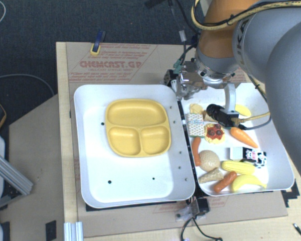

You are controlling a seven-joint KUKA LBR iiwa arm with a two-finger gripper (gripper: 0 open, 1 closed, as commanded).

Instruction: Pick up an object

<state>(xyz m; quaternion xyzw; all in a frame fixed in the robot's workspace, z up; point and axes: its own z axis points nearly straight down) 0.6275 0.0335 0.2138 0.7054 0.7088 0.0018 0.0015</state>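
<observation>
Camera view: gripper [187, 84] hangs over the far end of the rim between bins; open or closed, cannot tell. Toy food [226, 154] lies in right bin [273, 152]: carrot [243, 135], banana [247, 184], potato [209, 159]. Yellow tray [138, 127] lies in left bin [90, 149].

I read one print: "CHEMCAST G.P", large red capitals, on brown sheet [115, 59] lying under both bins, at 12 o'clock from left bin [90, 134]. Word stands upright to camera, running slightly uphill toward 3 o'clock. Fine red lines above and below it are too small for me to read. In right bin [277, 157], black-and-white carton [253, 156] at 4 o'clock from bin middle: markings blurred, no word legible. Checked packet [196, 124] at 10 o'clock: pattern, nothing I can read.
</observation>
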